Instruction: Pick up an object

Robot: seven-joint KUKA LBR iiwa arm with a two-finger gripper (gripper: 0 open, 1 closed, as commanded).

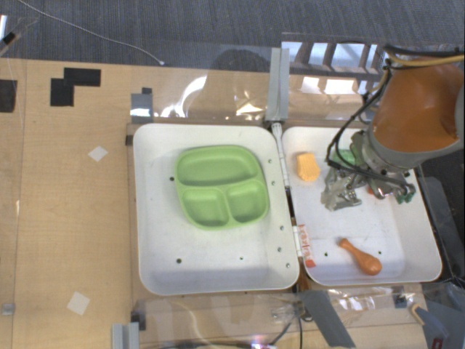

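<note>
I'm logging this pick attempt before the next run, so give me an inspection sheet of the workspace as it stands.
Surface: wooden bench bearing a left bin and a right bin, side by side.
Job's things: green tray with three compartments, in the left bin; yellow block and orange pin in the right bin, apart from each other.
Clutter: nothing seen.
Gripper: gripper low over the right bin, right of the yellow block; nothing seen between its fingers.
Cables: black cables looping down the arm's wrist; thin wire across the floor.
Surroundings: dark carpet behind; black marks on the bench.
</note>
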